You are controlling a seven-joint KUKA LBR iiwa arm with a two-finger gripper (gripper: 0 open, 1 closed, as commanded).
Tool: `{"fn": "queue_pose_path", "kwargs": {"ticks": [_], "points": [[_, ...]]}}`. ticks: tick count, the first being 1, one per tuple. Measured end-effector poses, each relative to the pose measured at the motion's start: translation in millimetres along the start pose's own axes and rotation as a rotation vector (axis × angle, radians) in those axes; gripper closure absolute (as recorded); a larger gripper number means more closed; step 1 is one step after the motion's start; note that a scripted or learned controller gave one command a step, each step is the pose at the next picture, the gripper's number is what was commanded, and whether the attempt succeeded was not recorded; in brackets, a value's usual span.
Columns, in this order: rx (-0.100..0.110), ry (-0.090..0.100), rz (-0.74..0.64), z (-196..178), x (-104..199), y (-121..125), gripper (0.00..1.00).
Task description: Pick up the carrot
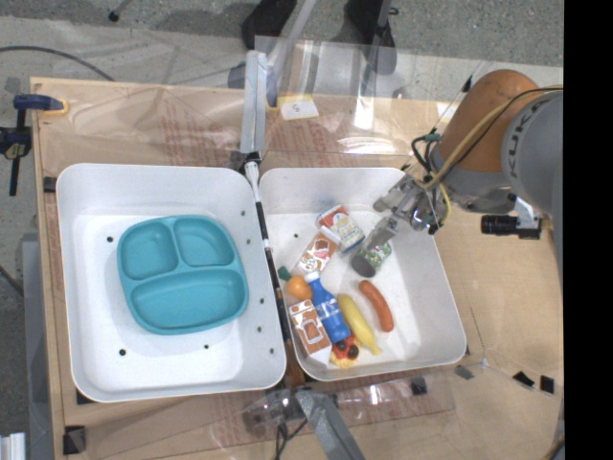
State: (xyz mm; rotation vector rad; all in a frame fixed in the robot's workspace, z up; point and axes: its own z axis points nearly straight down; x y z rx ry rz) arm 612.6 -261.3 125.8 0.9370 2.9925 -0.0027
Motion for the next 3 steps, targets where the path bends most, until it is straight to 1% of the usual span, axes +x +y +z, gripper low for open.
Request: {"fn": "queue_pose_path", "kwargs": {"ticks": [1,2,3], "points": [[0.001,0.006,0.123,-24.3,87.7,-21.6,0.00],[0.003,-0.025,0.407,20.6,150.2,-11.9,0.00],[0.002,0.004,0.772,38.2,135.3,30.9,0.00]]}}
